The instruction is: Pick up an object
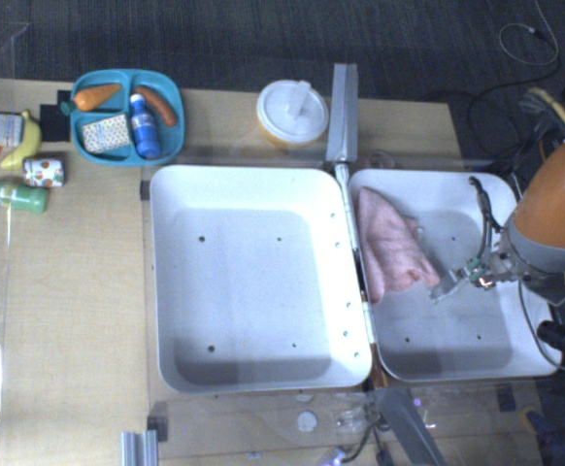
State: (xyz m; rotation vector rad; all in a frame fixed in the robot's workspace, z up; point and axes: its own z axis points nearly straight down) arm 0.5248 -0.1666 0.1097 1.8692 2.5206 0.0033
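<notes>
- Camera view — pink cloth (391, 246) lies bunched against the left wall of the right bin (477, 352), so it's probably the grab target.
- Gripper (449, 285) sits low just beside the cloth's lower right edge — can't tell its state, and no fabric is visibly in its grip.
- Left bin (253, 260) looks like the drop side.

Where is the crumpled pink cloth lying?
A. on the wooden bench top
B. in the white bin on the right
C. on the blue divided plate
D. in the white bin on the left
B: the crumpled pink cloth lies inside the right-hand white bin, against its left wall, with the gripper just beside it.
</notes>
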